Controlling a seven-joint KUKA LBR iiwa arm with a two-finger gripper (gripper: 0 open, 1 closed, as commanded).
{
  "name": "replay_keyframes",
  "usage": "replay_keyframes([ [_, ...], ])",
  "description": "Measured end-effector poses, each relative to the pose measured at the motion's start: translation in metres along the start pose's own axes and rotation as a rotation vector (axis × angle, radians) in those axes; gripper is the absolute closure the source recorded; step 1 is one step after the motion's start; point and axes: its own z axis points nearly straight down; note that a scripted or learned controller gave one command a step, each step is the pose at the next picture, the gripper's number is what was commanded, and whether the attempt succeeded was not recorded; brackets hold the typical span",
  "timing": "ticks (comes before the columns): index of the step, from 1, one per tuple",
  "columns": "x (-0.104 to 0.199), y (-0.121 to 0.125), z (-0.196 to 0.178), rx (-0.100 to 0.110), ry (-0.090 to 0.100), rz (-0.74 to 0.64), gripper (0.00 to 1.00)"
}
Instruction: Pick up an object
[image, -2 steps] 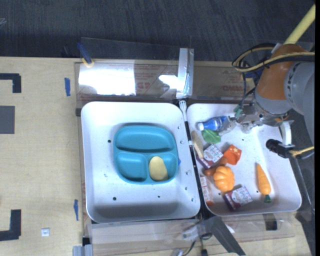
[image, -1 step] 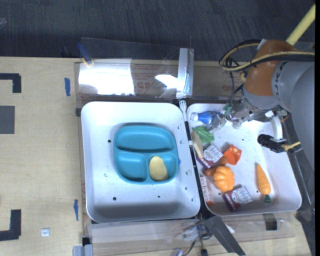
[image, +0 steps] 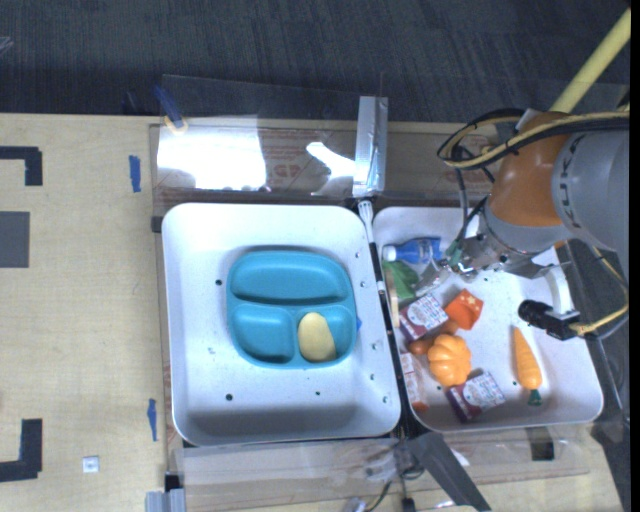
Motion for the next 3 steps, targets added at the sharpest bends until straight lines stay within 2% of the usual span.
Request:
replay_keyframes([
  [1, -0.001, 0.0, -0.008, 0.001, 0.0, 0.002, 1.0],
  [2, -0.026, 0.046, 0.002, 0.002, 0.001, 0.083, 1.0],
  [3, -0.029, 0.045, 0.002, 0.001, -0.004, 0.086, 0.0],
])
